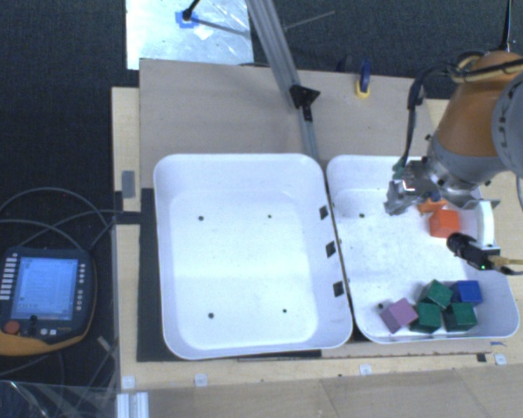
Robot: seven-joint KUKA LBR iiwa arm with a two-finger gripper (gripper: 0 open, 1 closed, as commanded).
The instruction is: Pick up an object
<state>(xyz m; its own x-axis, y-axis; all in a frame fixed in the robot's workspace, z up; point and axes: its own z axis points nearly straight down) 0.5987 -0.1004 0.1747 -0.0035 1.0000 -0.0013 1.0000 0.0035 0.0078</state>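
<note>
My tool point(399, 197) hangs over the upper part of the right bin point(366, 320); I cannot tell its state. The orange block point(444, 223) sits just to its lower right in the frame, nearest of all

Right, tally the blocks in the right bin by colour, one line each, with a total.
Orange: 1, the orange block beside the gripper
Pink: 1, the pink block
Blue: 1, the blue block
Green: 3, the green blocks
Total: 6
</note>
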